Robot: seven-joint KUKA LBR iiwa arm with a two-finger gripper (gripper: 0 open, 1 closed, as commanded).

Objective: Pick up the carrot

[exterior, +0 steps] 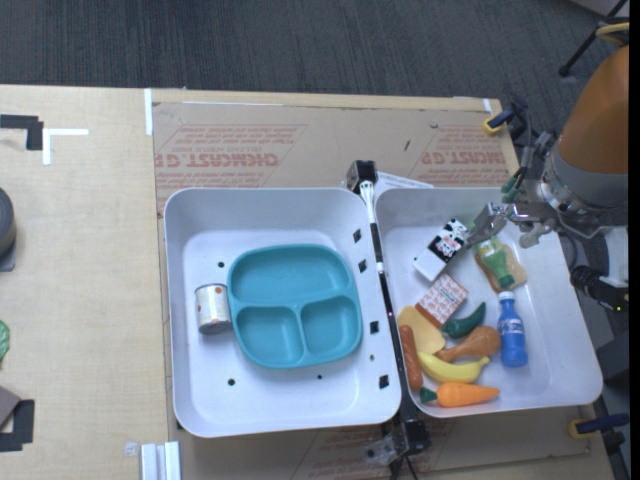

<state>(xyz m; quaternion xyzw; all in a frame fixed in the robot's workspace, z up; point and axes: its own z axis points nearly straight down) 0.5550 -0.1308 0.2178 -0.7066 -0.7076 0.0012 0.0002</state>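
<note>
Carrot of orange plastic [467,395] lies at the near edge of the right shallow white bin [570,298], while the jaws [497,218], whose state I cannot tell, hover over the bin's far side.

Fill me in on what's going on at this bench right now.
A robot arm reaching in from the right is meant to pick up the carrot. Its gripper sits over the upper part of the right bin, near a black-and-white carton and far from the carrot, which lies untouched at the bin's near edge beside a banana. The left bin holds a teal divided plate and a small can.
</note>
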